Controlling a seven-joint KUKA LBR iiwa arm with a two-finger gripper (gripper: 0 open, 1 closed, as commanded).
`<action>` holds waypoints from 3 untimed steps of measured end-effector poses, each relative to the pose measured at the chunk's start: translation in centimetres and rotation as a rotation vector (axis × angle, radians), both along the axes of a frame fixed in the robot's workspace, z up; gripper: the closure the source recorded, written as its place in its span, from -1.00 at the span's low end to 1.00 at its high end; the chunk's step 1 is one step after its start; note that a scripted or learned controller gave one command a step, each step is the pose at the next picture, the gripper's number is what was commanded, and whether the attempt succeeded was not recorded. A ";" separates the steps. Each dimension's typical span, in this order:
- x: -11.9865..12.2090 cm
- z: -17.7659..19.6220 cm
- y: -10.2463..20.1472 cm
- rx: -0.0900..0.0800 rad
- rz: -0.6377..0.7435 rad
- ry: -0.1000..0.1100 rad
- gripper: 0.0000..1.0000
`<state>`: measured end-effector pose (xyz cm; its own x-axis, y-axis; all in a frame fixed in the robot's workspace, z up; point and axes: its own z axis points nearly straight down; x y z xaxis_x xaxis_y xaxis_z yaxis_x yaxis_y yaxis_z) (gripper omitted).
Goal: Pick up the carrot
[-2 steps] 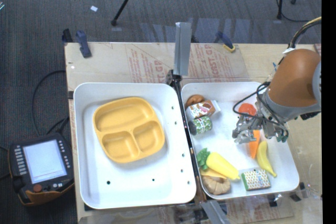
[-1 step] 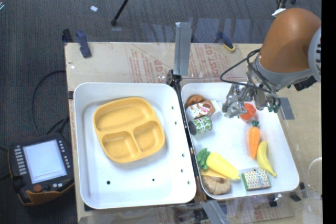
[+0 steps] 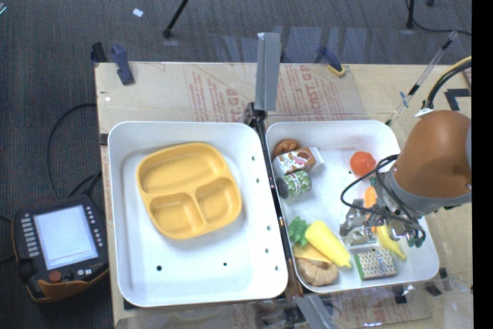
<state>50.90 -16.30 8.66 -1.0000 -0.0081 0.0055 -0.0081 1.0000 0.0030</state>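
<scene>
The carrot (image 3: 370,197) shows as a small orange piece in the right bin (image 3: 331,131), partly hidden under the arm's wrist and its cables. My gripper (image 3: 362,227) hangs low over the bin just in front of the carrot, between a yellow vegetable (image 3: 326,242) and a banana (image 3: 390,243). The arm's orange band (image 3: 435,154) rises above it at the right.
The right bin also holds a red tomato (image 3: 362,162), two cans (image 3: 295,172), a brown pastry (image 3: 285,146), a bread roll (image 3: 317,270) and a checked sponge (image 3: 375,263). A yellow divided tray (image 3: 189,189) lies in the left bin (image 3: 123,243).
</scene>
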 end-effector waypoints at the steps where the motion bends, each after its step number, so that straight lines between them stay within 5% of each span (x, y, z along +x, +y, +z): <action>1: 0.7 11.1 3.0 -0.003 -0.077 -0.015 1.00; 2: -0.3 8.7 -0.7 0.003 0.802 -0.007 1.00; 3: -1.1 16.3 6.1 -0.001 0.624 -0.011 1.00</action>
